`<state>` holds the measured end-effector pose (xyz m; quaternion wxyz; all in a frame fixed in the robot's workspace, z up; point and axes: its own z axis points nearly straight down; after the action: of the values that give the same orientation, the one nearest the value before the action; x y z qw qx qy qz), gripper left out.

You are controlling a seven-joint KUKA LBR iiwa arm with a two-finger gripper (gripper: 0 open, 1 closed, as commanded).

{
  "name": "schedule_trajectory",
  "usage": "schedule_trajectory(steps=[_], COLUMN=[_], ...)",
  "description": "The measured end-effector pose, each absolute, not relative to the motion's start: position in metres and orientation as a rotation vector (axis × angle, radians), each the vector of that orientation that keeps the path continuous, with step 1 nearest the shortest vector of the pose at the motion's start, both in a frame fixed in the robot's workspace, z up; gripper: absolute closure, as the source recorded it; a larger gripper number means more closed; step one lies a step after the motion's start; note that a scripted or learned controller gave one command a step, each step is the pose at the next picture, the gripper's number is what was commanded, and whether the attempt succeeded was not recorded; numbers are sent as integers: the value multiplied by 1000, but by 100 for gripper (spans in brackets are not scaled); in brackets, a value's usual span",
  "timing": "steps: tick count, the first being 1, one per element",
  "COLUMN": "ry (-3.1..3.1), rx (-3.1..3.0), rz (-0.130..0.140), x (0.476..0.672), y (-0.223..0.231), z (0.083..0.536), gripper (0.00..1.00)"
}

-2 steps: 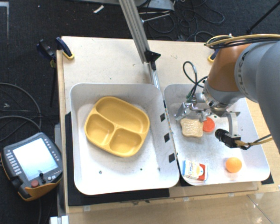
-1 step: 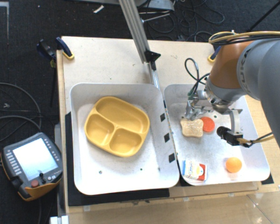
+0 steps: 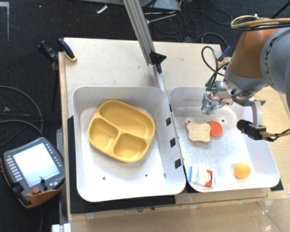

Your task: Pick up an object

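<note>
Bare floor of the right white bin (image 3: 253,153) between tan toast slice (image 3: 199,132), red disc (image 3: 215,129) and orange ball (image 3: 241,170)

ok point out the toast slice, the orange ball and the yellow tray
toast slice (image 3: 199,132), camera view, middle of its top face
orange ball (image 3: 241,170), camera view, centre of the ball
yellow tray (image 3: 97,134), camera view, its left compartment

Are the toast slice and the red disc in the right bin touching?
Touching: in the camera view, the toast slice and the red disc meet edge to edge, with no bin floor visible between them.
</note>
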<state>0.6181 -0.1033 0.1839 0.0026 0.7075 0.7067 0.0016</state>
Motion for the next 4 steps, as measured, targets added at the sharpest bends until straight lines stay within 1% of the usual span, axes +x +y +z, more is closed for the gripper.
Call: schedule_trajectory(steps=[1, 3, 4], ry=[2219, 2230, 2229], rx=[2215, 2212, 2213], rz=[6, 6, 3], x=[620, 639, 643], y=[-103, 3, 48], z=[238, 252, 252], gripper=[100, 100, 100])
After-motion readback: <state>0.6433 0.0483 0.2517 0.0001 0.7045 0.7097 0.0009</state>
